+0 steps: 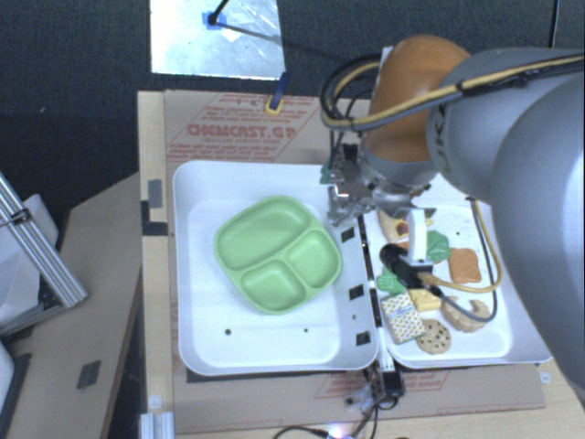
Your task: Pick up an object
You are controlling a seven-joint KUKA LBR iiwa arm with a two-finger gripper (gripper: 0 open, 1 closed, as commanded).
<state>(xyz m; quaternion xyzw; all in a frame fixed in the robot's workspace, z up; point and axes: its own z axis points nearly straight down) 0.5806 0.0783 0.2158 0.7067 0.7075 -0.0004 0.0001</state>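
My gripper (340, 205) hangs low over the right rim of the left bin (196, 245), close to the divider between the bins and just beyond the upper right corner of a green three-part plate (277, 254). Nothing shows in its grasp. The right bin (498, 337) holds several small food toys: a chocolate-chip cookie (436, 337), a patterned cracker block (400, 316), a yellow cheese piece (424, 299), a green leaf (438, 245), an orange toast slice (464, 265) and a tan pretzel-like piece (467, 315). The arm hides the back of the right bin.
The big grey arm with its orange band (416, 80) covers the upper right of the view. Both bins rest on a cardboard sheet (238, 131). A shiny foil square (218, 26) lies behind them. White floor shows around the plate in the left bin.
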